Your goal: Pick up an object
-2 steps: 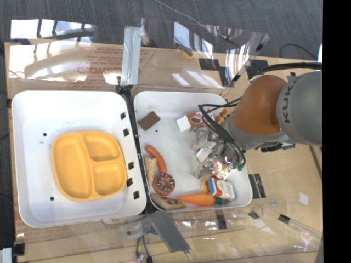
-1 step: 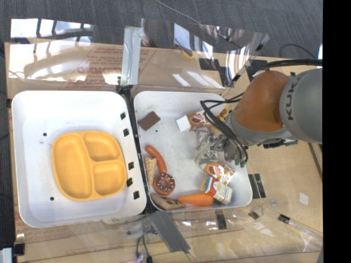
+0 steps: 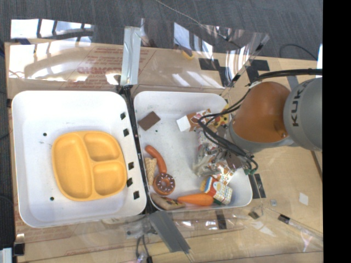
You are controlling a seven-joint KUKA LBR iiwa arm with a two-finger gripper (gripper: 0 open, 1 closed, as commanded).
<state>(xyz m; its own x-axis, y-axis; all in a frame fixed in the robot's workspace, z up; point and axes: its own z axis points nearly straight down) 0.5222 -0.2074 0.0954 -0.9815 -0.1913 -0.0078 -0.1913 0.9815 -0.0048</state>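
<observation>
On the left side of the bench sits the left bin point(image 3: 27, 119), white & shallow. A yellow tray point(image 3: 88, 164) w/ three sections lies flat in the middle of it.

Next to it, touching along the middle edge, is the right bin point(image 3: 164, 100). It has lots of small toy things in it. Near the top left part lies a little brown square point(image 3: 148, 120), like a choc piece. A small white block point(image 3: 183, 124) sits a bit to the right of that. Lower down, a red-orange sausage point(image 3: 156, 156) lies at a slant. A tan cone-like piece point(image 3: 150, 170) is just beside it on the left. Right under the sausage is a brown donut point(image 3: 164, 184) w/ sprinkles, and the two touch or nearly touch. Below the donut, by the bottom wall, lies an orange carrot point(image 3: 196, 200), pointing left to right. A small colorful box point(image 3: 219, 189) sits at the carrot's right end, touching it.

Over the right part of this bin hangs the gripper point(image 3: 211, 152), w/ black cables around it. It is low over a crinkly wrapper pile point(image 3: 205, 159). Can't tell if it is apart or together, since the cables & wrist hide it. Can't see anything held in it.

Farther right is the arm's big orange band point(image 3: 262, 114), then the grey arm point(image 3: 307, 114) reaching in from the right.
</observation>
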